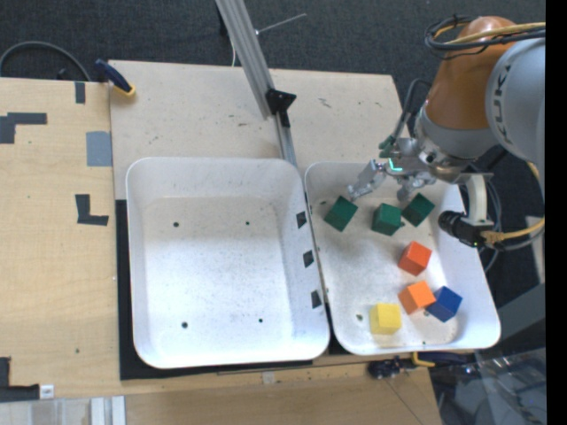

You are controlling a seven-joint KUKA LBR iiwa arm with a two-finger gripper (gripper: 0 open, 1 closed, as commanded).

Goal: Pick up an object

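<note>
So: jaws [390, 181] spread open, empty, at 12 o'clock of right bin [478, 326] | 3 green cubes [387, 219] crowded below | risk: finger clips neighbour, nudges target away

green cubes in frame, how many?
3, all at the far end of the right bin: one nearest the divider, one in the middle, one right of it below the claw. None visibly hidden.

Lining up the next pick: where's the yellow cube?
The yellow cube sits near the right bin's front edge, just left of an orange cube.
</note>
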